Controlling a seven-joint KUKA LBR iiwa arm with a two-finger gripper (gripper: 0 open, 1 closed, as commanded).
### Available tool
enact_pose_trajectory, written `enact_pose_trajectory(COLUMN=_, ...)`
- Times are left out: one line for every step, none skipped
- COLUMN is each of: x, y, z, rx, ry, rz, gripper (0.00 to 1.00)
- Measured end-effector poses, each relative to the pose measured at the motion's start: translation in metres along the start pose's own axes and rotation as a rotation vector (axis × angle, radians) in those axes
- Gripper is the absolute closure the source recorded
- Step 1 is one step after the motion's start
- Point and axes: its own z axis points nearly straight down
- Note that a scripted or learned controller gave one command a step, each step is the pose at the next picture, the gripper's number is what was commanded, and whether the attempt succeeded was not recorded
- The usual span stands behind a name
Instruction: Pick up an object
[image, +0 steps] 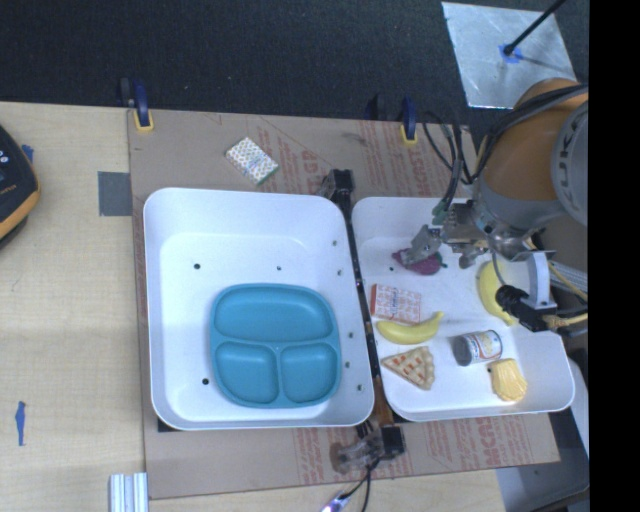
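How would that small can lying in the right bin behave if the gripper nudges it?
The small can lies on its side, so it would probably roll. It looks rigid, and its smooth sides may slip. The yellow block beside it might stop it.

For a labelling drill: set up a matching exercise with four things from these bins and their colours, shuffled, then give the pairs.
Things:
1. divided tray
2. banana
3. small can
4. item by the gripper, at the right bin's far end

Colours:
A. purple
B. white label, dark end
C. blue
D. yellow

Pairs: 1-C, 2-D, 3-B, 4-A
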Motion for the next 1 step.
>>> enact_pose_trajectory(x=-0.0243, y=-0.0503, z=0.0671, rx=-0.009, ry=0.001, rz=0.001, gripper=0.00)
